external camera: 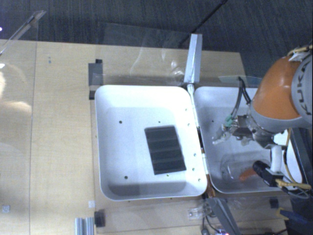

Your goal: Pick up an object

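Though plainly in sight over the right bin, hard to read: cannot tell whether gripper open or closed, nor whether anything is caught in it. Hangs off grey arm with orange band, reaching in from the right, tip near that bin's left wall.

Lying flat on floor of left bin: black slab. Rectangular, matte, ribbed crosswise in several bands. Turned slightly off square with the bin walls, long side running away from the camera. Placed right of the bin's middle, near the right wall but apart from it, and well apart from gripper.

Toward front wall of right bin: clear see-through item, rounded in outline, faint against the white floor, kind uncertain. Just beside it on the right, small orange piece; touching or not, cannot tell. Both nearer the camera than gripper and apart from it.
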You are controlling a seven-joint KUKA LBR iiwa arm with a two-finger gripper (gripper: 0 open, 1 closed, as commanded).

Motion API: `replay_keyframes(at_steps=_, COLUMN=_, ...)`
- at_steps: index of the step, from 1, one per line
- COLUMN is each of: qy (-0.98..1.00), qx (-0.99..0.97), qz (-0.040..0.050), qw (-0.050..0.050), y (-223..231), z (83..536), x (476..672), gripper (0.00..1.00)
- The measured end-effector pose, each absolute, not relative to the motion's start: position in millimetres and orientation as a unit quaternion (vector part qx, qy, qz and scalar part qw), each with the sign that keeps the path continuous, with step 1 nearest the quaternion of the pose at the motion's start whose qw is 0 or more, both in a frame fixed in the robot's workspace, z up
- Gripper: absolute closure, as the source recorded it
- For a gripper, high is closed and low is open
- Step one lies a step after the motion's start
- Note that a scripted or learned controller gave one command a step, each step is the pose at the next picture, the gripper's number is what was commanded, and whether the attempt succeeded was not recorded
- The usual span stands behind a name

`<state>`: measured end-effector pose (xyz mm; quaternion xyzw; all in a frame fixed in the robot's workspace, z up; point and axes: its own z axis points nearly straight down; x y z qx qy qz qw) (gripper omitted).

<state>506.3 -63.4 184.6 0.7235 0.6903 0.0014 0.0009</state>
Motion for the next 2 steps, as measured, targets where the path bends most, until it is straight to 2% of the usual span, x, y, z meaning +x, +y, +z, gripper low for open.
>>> replay_keyframes(at_steps=1, qy=0.678, qx=0.735, qz=0.0007, qw=0.0, y=-88, z=124, x=487.4, gripper=0.0)
replay_keyframes(at_steps=2, qy=0.666, qx=0.746, qz=0.0047, qw=0.005, y=-90, z=90, x=552.0, gripper=0.0)
